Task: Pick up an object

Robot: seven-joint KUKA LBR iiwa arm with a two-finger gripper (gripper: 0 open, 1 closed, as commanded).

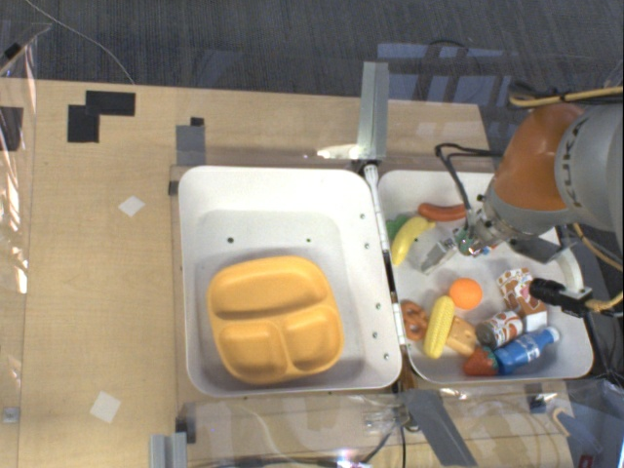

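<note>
My gripper (436, 251) hangs low in the right bin (581, 359), reaching toward its left side. It sits just right of a yellow banana (408, 239), close to it or touching it; I cannot tell which. A green piece (394, 227) lies at the banana's far end. A red sausage (444, 211) lies just behind the gripper, and an orange ball (466, 292) lies in front of it. Nothing is visibly lifted.
The right bin also holds a corn cob (441, 325), a pretzel (413, 318), a blue bottle (526, 349), a red fruit (480, 362), a small can (500, 330) and a printed box (516, 289). A yellow divided plate (276, 315) lies in the left bin (283, 188).
</note>
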